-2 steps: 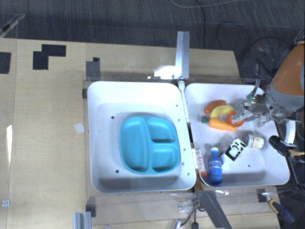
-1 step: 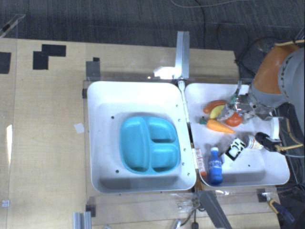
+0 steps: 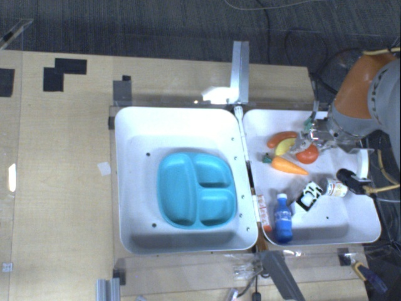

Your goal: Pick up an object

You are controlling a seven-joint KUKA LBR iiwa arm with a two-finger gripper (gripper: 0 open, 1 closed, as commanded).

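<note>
Presently my pincer (image 3: 311, 142), state I cannot tell, hovers over the red tomato (image 3: 307, 154) at two o'clock in the right bin (image 3: 369, 227); likely light, smooth, slippery, best gripped across its middle.

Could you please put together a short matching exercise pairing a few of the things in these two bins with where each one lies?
Things:
1. blue divided tray
2. blue bottle
3. carrot
4. end effector

Places:
A. near corner of the right bin, by the divider
B. over the toy food at the far side of the right bin
C. middle of the left bin
D. right bin, just nearer the camera than the yellow and red toy food

Pairs: 1-C, 2-A, 3-D, 4-B
</note>
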